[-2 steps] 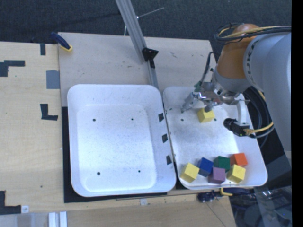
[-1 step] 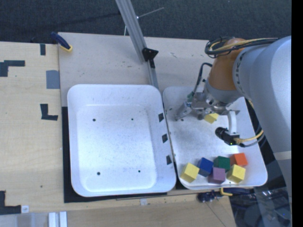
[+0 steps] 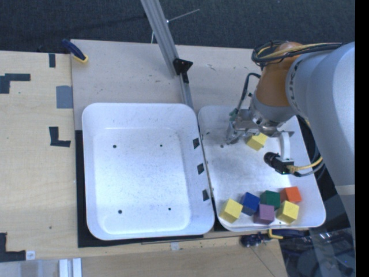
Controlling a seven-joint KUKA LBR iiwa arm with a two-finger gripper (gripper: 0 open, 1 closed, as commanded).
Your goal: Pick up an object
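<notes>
No brand, label or legible writing can be made out on the bins, the blocks or the arm.

The gripper (image 3: 245,130) is seen low over the right bin (image 3: 230,172), in that bin's far part, with the grey arm (image 3: 323,91) and its orange band (image 3: 275,82) just above it. A yellow block (image 3: 257,141) is seen at the gripper's tip, tilted and touching it. Whether this block is clamped between the fingers or merely lies beside them cannot be told, and how far the hand is opened cannot be told either.

Along the near edge of the right bin a cluster of blocks is gathered: a yellow cube (image 3: 232,210), a blue cube (image 3: 251,202), a purple cube (image 3: 266,213), a green cube (image 3: 270,199), a second yellow cube (image 3: 289,211) and an orange cube (image 3: 292,194). The left bin (image 3: 98,172) lies directly beside the right bin.
</notes>
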